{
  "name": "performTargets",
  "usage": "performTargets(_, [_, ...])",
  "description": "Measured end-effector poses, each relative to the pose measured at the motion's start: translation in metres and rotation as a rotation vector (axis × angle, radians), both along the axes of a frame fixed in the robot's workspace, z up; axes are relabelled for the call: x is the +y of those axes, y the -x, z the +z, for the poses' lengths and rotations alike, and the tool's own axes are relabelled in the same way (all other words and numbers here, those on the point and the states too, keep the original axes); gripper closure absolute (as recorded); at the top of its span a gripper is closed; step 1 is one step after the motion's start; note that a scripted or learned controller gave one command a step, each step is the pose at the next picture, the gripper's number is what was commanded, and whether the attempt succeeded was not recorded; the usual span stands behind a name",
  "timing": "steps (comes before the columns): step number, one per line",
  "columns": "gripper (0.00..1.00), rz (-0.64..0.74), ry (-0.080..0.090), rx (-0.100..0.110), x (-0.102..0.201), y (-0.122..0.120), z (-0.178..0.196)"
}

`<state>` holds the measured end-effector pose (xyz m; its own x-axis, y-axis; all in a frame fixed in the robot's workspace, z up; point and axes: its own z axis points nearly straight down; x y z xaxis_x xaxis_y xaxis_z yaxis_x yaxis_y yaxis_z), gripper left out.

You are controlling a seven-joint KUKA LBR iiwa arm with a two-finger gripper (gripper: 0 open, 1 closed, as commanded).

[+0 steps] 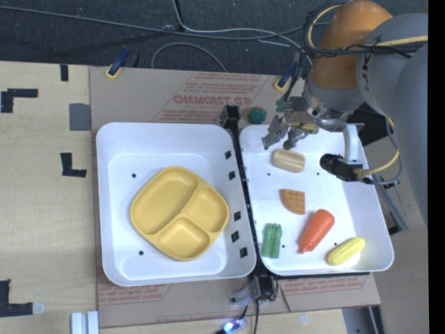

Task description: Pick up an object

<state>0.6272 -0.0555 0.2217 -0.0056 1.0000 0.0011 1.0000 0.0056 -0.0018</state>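
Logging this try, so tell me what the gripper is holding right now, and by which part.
Nothing is held. The gripper hangs open above the right bin, its fingertips just over the beige bread roll, with nothing between them.

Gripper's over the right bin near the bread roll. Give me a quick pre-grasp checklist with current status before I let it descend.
1. Gripper open, nothing between its fingers: ok, the two fingers look spread.
2. Target in reach: ok, the tan bread roll lies just below the fingertips in the right bin.
3. Fingers straddling the roll: not ok, they sit above and slightly left of it, not around it.
4. Neighbours clear of the roll: ok, the waffle piece, carrot, green vegetable and corn cob lie apart, farther down the bin.
5. Height above the bin floor: cannot tell from this slanted view.
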Motion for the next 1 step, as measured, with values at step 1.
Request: performTargets(1, [1.00,0.001,0.000,-0.001,0.0526,0.0023,0.0067])
